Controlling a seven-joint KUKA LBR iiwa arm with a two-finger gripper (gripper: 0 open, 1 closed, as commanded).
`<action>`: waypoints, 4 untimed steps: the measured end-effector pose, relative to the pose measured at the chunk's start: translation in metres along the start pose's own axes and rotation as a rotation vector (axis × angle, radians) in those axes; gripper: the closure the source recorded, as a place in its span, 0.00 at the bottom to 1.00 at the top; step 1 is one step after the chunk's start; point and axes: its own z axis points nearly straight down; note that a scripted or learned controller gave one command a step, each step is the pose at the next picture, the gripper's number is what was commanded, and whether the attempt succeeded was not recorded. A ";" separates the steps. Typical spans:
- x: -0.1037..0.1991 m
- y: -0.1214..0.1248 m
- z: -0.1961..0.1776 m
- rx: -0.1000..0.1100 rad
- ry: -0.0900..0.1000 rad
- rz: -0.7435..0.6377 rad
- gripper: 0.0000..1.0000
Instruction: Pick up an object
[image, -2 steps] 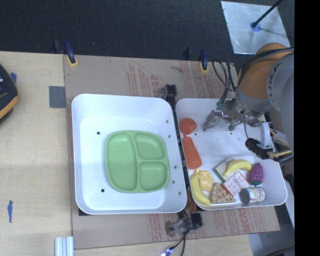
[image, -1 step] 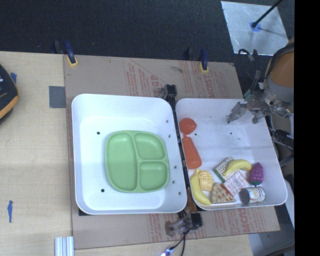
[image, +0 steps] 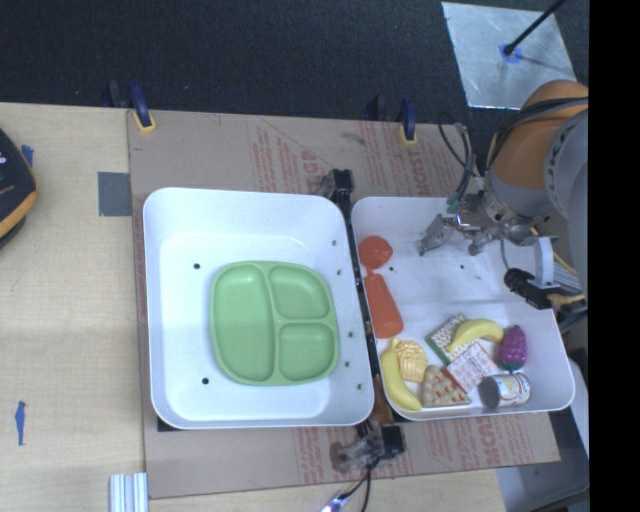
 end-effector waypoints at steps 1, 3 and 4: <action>-0.040 0.000 -0.135 -0.005 -0.002 0.001 0.00; 0.022 -0.068 -0.041 0.001 -0.001 0.002 0.00; -0.019 -0.180 -0.018 0.000 0.006 -0.002 0.00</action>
